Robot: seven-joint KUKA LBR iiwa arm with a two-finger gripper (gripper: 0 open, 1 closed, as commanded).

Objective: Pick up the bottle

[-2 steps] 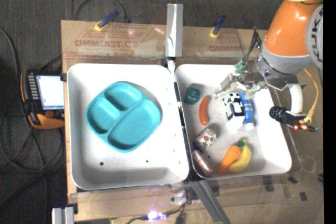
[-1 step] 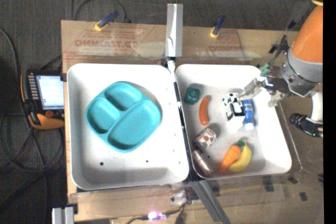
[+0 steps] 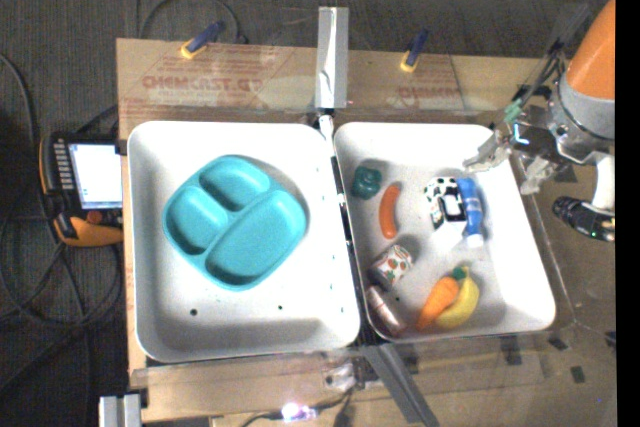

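Orange-banded, the arm point(image 3: 592, 75) rises closest to the lens at the right edge. Its hand point(image 3: 508, 143) hovers over the right bin point(image 3: 520, 315), just above the blue-and-white bottle point(image 3: 470, 211), which lies flat beside a black-and-white toy point(image 3: 441, 199). To grasp well, it should descend straddling the bottle's narrow width, clear of that toy. Whether the hand is released or clenched I cannot tell; wiring blurs it.

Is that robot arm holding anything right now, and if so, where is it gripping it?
Nothing is held. The gripper hangs over the right bin's upper right corner, while the blue bottle lies in that bin below it, untouched.
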